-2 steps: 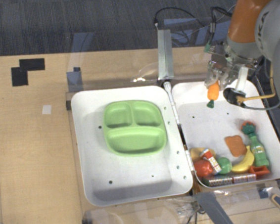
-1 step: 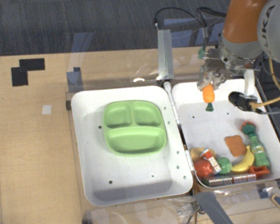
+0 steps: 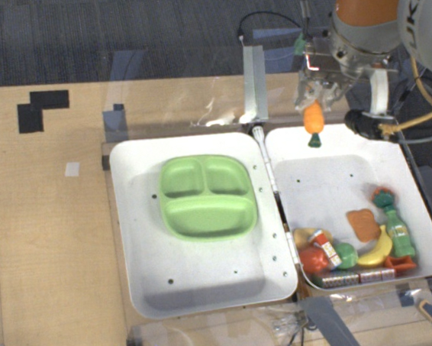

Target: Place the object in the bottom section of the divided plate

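A green divided plate (image 3: 205, 196) lies in the left bin (image 3: 148, 291), with two small sections at the far side and one wide section at the near side. My gripper (image 3: 315, 98) hangs above the far edge of the right bin (image 3: 431, 249). An orange toy carrot (image 3: 314, 120) with a green tip pointing down hangs from the fingers, which are shut on its top end. The carrot is well to the right of the plate and above the bin floor.
The right bin's near corner holds several toy foods: a banana (image 3: 376, 250), a red tomato (image 3: 313, 260), a green bottle (image 3: 398, 232), a brown slice (image 3: 363, 223) and a small can (image 3: 327, 247). A metal post (image 3: 254, 80) stands behind the divider between the bins.
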You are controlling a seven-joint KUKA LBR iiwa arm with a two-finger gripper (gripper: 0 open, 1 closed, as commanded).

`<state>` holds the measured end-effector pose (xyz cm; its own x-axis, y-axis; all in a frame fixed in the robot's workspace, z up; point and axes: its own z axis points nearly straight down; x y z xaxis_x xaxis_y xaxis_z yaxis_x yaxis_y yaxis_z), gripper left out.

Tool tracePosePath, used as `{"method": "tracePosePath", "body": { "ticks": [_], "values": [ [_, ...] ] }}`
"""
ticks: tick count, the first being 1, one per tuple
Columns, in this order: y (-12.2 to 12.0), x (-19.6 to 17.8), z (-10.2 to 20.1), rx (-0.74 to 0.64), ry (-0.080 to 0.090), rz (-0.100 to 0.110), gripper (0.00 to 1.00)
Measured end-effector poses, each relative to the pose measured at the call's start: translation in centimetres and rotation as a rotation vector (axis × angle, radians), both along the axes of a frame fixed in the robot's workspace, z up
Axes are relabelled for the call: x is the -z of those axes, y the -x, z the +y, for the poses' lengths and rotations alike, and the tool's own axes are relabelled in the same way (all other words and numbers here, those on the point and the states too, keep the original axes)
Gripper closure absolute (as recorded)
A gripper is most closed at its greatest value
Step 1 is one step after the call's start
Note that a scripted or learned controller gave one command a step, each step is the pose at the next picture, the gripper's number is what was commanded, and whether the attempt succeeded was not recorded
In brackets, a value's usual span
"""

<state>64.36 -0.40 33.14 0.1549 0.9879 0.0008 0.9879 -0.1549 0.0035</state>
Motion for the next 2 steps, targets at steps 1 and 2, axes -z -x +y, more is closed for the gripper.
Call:
{"method": "tracePosePath", "body": {
  "ticks": [1,2],
  "values": [
    [2.65,14.04,6.66,0.297,0.000,0.007,1.00],
    [2.63,14.00,6.63,0.298,0.000,0.006,0.00]
  ]
}}
